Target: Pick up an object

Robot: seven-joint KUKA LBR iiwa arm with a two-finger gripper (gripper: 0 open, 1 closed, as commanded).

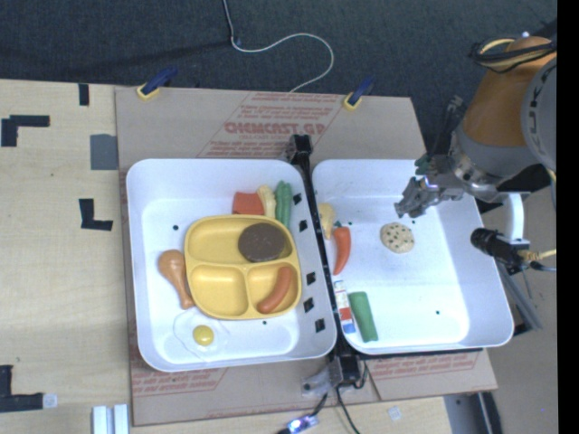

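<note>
Likely target: the cookie [396, 237], the thing nearest the gripper [409, 202], which hangs just above and to the right of it, apart from it.
Where it lies: flat on the floor of the right bin [470, 306], alone in the upper middle, well apart from the green block [363, 316] and the orange carrot [341, 248] along the bin's left wall.
How it looks: a small round disc, pale tan with darker specks like chocolate chips.
How it should handle: probably a light, stiff plastic toy; low and flat, so there is little height to pinch and it may slide on the smooth white floor.
Where to take hold: across the disc's width, a tip on each opposite edge, coming straight down.
Fingers: dark and small against the bin; nothing sits between them, and I cannot tell how far apart they stand.
Other choices: the left bin [149, 269] holds a yellow tray [217, 287] with a brown patty [263, 240] and a sausage [277, 290].
</note>
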